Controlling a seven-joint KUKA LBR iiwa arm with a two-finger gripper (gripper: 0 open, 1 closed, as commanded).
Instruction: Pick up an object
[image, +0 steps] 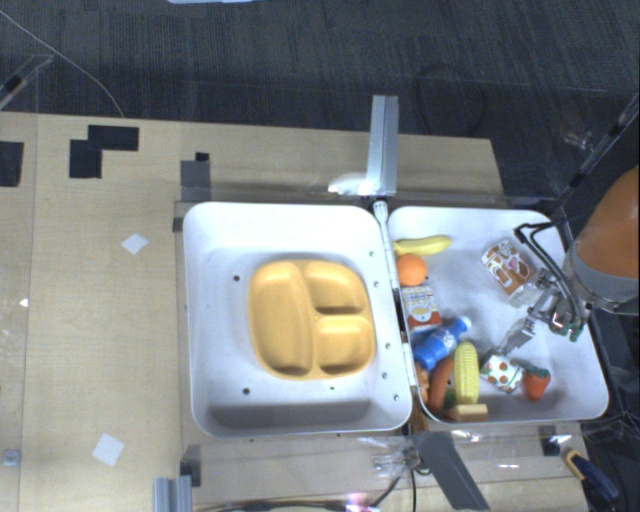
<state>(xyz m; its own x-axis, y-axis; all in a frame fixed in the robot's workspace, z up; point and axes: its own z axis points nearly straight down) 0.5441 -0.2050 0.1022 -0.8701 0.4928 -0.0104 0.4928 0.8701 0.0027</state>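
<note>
Nearest the camera, along the front wall of the right bin (590, 400), the small things crowd together: a corn cob (466, 368) standing on end beside a blue bottle (438, 343), a carrot-like piece (437, 385) at the corner, a white cube with spots (502, 374) and a small red-orange vegetable (537, 381). Just above that cube hangs the end effector (520, 335), reaching in from the right — its fingers look slightly spread with nothing between them, though they are small and I would not swear to it. So the pick seems not yet made; the approach looks under way, and closing and lifting are all left.

Which object it aims at is a guess; the spotted cube lies closest beneath it.

Further back sit a small carton (420, 305), an orange (411, 269), a banana (423, 244) against the far wall, and a clear-wrapped packet (506, 266) to the right. The middle of the bin floor is bare, giving fair room to descend — the right wall and the front clutter are the tight edges.

The left bin (215, 330) holds a yellow divided tray (310, 317) on the table (90, 330).
</note>
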